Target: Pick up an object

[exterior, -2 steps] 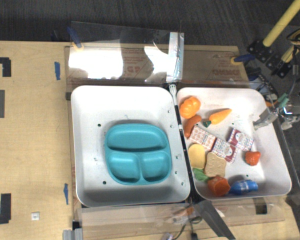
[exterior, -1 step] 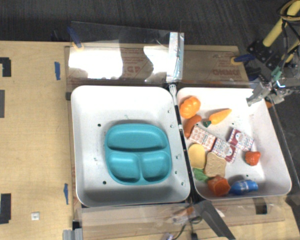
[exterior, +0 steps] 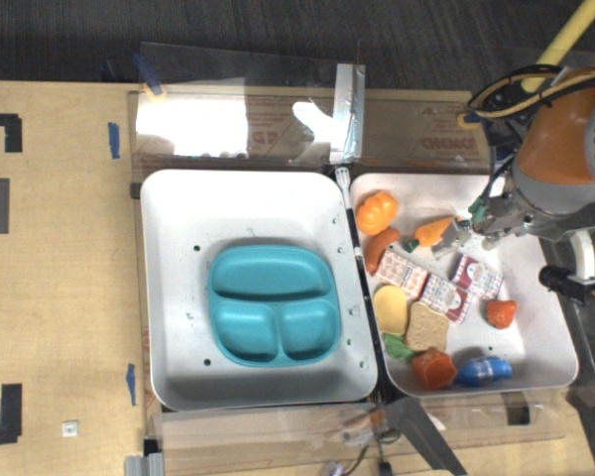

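The right bin (exterior: 550, 360) holds several toy foods. Among them are an orange pumpkin (exterior: 377, 209), a red-orange pepper (exterior: 380, 247), an orange carrot piece (exterior: 431, 231), patterned snack packets (exterior: 441, 292), a yellow lemon (exterior: 391, 305), a tan cracker (exterior: 426, 327), a red strawberry (exterior: 500, 312), a red tomato (exterior: 434, 367) and a blue bottle (exterior: 484, 370). My gripper (exterior: 473, 224) reaches in from the right. It hangs low over the bin's upper middle, just right of the carrot piece and above a packet (exterior: 475, 278).
The left bin (exterior: 169, 226) carries a teal divided plate (exterior: 273, 300). A clear plastic sheet (exterior: 248, 117) stands behind the bins. The grey arm with its orange band (exterior: 560, 147) and yellow cables cover the right bin's upper right corner.
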